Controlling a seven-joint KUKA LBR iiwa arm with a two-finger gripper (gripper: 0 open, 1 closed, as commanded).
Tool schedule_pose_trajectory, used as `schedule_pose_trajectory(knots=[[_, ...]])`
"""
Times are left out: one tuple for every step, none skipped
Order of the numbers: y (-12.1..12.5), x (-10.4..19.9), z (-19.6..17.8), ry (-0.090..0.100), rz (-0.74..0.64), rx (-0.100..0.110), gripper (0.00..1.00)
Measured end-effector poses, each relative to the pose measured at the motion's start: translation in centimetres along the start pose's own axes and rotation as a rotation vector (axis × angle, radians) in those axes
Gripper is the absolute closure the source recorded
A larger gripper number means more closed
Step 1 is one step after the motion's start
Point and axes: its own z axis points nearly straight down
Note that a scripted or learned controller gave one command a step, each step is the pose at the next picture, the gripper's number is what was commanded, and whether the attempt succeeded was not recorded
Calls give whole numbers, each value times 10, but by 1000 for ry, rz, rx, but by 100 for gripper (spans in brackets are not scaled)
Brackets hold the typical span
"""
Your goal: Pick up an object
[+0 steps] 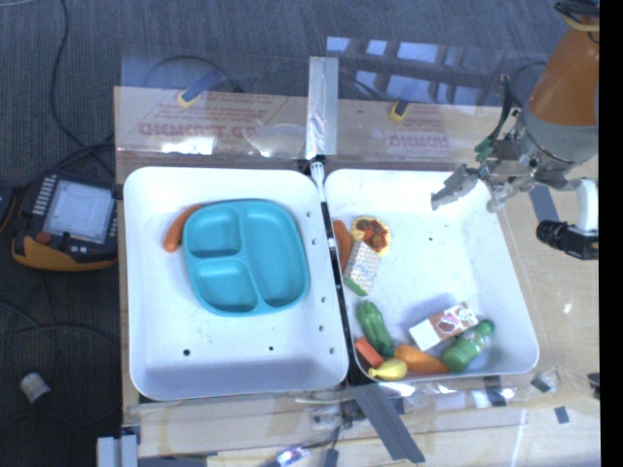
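Two white bins side by side on the tabletop (pixel 569 305). Left bin (pixel 156 339) holds a blue three-compartment tray (pixel 245 256), tilted a bit, with an orange sausage-like piece (pixel 176 230) touching its upper-left edge, long axis slanting up-right. Right bin (pixel 492 280) holds the clutter: a small pizza-slice toy (pixel 371 231) and a printed packet (pixel 360 266) just below it, both near the divider; a thin orange stick (pixel 340 236) along the divider, running top to bottom. Lower down, a green cucumber (pixel 374 327) slanting down-right, a yellow piece (pixel 388 369) and a carrot (pixel 421 360) lying roughly left-right, a small red-and-white carton (pixel 443 326), and a green bottle (pixel 468 347) pointing up-right, all packed close and touching. Hand (pixel 474 189) hangs over the right bin's upper-right part, fingers spread apart, gripping nothing, well apart from the pile. A yellow-edged pendant (pixel 66 220) sits on the floor at left.
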Motion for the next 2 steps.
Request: schedule_pose_trajectory(knots=[[31, 78, -15, -1, -25, -1, 0], [38, 36, 22, -1, 126, 2, 0]])
